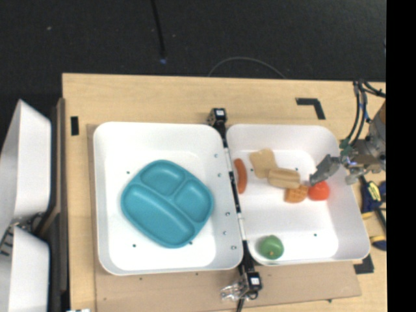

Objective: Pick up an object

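Camera view is giving us two white bins side by side. We are seeing the gripper (320,174) reaching in from the right, hanging low over the right bin (325,229), just beside a small red object (318,191); how it is set, we cannot tell. That red object is sitting near the bin's right side, roundish, with no clear long axis. Touching its left is an orange piece (295,194). We are also noting a blue divided plate (168,202) lying in the left bin (110,242).
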You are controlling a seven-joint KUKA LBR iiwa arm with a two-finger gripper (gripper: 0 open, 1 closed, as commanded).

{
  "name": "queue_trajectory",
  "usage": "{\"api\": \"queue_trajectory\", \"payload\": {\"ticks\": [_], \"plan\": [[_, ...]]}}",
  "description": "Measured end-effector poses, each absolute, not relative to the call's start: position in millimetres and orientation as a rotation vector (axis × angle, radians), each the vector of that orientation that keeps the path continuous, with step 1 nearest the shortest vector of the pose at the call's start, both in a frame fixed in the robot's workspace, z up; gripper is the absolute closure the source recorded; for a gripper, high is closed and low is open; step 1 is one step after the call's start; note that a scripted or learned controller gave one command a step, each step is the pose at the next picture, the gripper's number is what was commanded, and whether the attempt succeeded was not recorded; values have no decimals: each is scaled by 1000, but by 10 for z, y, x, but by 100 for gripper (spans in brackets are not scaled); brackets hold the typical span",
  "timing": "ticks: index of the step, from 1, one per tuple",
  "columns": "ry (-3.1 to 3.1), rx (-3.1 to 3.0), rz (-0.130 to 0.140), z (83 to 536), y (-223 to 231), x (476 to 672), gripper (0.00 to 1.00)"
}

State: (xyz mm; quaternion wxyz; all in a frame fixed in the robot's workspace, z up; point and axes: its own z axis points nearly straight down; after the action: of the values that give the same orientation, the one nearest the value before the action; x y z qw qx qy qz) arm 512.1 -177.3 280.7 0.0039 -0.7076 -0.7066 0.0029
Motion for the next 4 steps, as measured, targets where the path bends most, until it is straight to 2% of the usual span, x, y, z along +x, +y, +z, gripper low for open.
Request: {"api": "queue_trajectory", "payload": {"ticks": [1, 2, 4], "plan": [[-2225, -2221, 0, 2867, -1769, 5140, 0], [-2221, -2222, 3, 2411, -1785, 5062, 0], [-2218, -2221, 5, 1196, -1794, 5116, 0]]}}
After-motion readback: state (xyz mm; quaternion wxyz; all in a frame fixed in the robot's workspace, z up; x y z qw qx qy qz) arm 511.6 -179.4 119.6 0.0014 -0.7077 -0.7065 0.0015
